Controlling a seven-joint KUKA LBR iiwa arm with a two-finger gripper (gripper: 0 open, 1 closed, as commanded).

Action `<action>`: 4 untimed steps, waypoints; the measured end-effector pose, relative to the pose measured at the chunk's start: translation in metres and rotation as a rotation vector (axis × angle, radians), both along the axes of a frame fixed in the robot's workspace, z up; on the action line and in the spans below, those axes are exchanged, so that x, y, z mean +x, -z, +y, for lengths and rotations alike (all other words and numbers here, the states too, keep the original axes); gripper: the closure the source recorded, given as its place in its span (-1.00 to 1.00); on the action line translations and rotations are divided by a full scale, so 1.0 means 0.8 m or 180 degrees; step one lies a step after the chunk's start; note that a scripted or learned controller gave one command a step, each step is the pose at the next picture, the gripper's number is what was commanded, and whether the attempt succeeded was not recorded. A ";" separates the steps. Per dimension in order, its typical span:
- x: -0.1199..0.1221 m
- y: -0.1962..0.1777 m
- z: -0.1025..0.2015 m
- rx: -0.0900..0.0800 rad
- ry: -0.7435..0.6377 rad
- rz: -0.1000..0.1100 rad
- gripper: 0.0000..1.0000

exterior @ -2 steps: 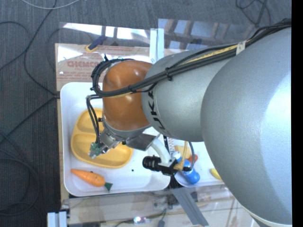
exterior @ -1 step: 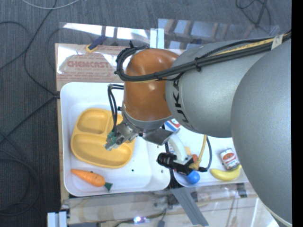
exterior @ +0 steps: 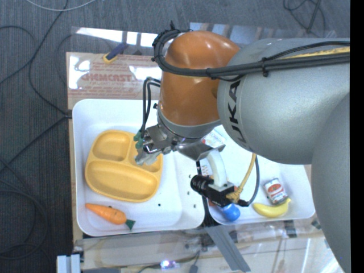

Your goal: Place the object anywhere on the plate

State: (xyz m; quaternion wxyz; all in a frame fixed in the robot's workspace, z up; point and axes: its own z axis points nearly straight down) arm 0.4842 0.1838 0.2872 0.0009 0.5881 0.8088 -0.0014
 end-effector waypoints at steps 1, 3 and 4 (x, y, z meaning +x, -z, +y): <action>-0.001 -0.020 0.053 -0.0002 0.0300 0.0005 1.00; 0.026 -0.069 0.005 -0.0003 0.0561 0.0001 1.00; -0.002 0.081 0.039 0.0000 0.0897 0.0013 1.00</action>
